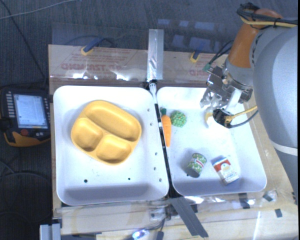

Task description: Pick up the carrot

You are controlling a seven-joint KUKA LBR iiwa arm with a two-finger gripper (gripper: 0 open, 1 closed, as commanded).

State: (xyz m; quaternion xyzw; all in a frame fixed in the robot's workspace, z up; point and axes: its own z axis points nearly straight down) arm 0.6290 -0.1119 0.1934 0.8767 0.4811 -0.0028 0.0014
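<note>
A: Where is the gripper, and how do its fingers stand?

B: My gripper (211,103) hangs over the far right part of the right bin (250,149). Whether its fingers are spread or closed, I cannot tell. Nothing is seen between them.

A: And the carrot?

B: The carrot (166,129) lies in the right bin against its left wall, well apart from my gripper. Its long axis runs near to far; the green leafy end points to the far side, the orange tip toward the near side. A green broccoli floret (178,119) sits just beside its top.

A: Any legible writing?

B: None. The green can (196,164) and the red-and-white carton (225,169) carry labels too small to read. The left bin (65,184) holds a yellow three-part tray (106,131). A handheld pendant (24,115) with a lit screen lies left of the bins; its text is unreadable.
</note>
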